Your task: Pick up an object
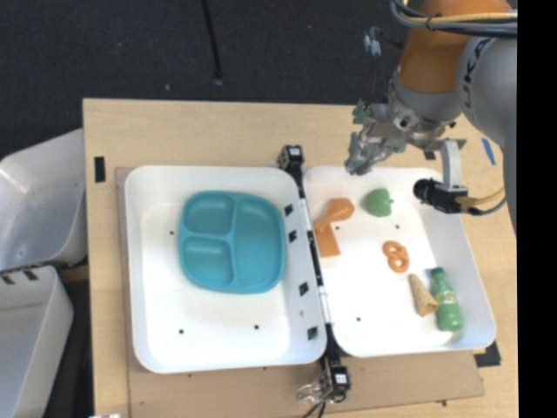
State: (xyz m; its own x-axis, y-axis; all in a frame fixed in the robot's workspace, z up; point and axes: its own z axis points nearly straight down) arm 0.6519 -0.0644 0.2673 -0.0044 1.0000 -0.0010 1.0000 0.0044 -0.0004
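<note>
Gripper (360, 164) is being held just above-left of the green apple (378, 202), likely lining up | jaws: cannot be told | apple is lying in right bin (374, 338), untouched

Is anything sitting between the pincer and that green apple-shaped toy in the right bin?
Nothing visible does. The pincer hangs over the right bin's far edge, and the green toy lies just in front of it, with bare white floor between them.
</note>
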